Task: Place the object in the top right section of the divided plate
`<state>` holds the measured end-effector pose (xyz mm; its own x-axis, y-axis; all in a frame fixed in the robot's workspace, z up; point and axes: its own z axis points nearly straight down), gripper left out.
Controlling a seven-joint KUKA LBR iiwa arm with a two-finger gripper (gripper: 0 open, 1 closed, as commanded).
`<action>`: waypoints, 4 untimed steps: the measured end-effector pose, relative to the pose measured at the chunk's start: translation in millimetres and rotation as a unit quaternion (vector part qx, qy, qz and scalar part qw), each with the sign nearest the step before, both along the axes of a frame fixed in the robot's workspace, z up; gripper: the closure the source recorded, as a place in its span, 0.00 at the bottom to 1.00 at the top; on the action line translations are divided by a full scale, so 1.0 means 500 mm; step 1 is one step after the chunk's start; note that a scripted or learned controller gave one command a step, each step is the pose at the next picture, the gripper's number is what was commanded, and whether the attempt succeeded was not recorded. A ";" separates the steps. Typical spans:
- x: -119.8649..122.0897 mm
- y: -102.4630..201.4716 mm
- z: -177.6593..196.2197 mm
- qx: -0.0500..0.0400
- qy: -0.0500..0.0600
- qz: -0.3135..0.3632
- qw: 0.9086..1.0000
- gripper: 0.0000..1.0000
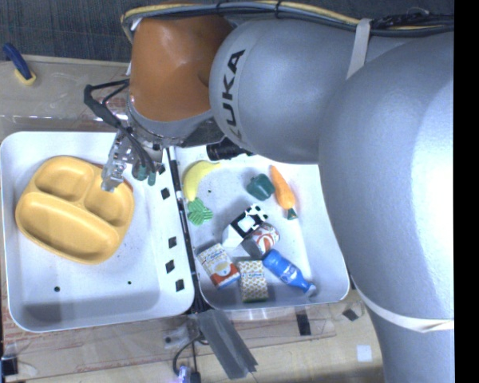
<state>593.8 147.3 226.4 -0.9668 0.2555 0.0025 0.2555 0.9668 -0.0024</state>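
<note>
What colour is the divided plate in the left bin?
The moulded divided plate is plain yellow, without pattern; the camera view from above shows it best.

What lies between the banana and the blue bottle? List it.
In the camera view, between the banana and the bottle: a black-and-white checkered block and a red-and-white can.

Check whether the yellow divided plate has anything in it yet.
Empty: the yellow divided plate in the left bin shows bare yellow sections.

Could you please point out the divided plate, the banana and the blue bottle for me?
divided plate (68, 214): camera view, on its large lower section.
banana (193, 178): camera view, mid-length on its curved body.
blue bottle (283, 268): camera view, middle of its body.
</note>
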 end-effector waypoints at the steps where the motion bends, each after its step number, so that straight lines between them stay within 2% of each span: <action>1: -0.035 -0.048 -0.005 0.000 -0.001 0.042 0.999 1.00; 2: 0.038 -0.084 -0.117 0.001 0.000 0.117 0.993 1.00; 3: -0.025 -0.100 -0.068 0.001 -0.001 0.197 0.980 1.00; 4: 0.035 -0.029 -0.063 0.001 -0.003 0.283 0.959 1.00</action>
